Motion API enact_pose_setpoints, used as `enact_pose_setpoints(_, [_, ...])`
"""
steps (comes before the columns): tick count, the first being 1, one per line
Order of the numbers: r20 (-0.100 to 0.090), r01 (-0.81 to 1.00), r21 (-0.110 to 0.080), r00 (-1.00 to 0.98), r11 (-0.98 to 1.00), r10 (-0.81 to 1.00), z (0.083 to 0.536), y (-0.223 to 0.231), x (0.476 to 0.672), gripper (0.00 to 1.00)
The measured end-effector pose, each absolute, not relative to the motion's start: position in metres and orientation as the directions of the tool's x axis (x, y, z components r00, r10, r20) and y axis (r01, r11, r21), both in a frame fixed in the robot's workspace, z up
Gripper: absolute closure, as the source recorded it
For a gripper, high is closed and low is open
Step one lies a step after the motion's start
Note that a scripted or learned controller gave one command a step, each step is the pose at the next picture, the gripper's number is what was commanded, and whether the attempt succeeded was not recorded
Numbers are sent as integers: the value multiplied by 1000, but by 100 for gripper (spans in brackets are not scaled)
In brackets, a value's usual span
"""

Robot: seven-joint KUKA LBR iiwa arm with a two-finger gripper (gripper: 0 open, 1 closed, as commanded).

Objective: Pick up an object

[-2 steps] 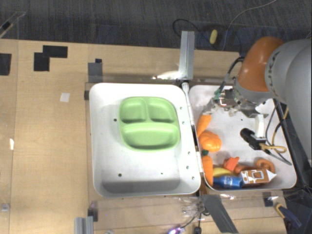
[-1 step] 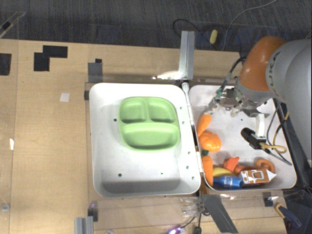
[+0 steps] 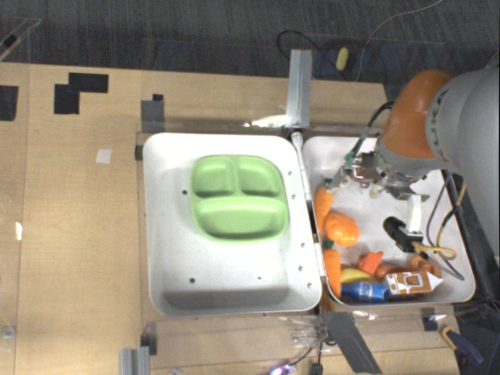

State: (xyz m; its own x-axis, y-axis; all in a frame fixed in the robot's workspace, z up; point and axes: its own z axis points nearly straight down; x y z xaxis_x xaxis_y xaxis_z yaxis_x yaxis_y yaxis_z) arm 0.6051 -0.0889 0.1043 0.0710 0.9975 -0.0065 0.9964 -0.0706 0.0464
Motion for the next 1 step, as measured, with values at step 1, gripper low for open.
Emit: enact_pose_setpoints(1, [-2,997,14,-82,82,997,90,-102,516,0])
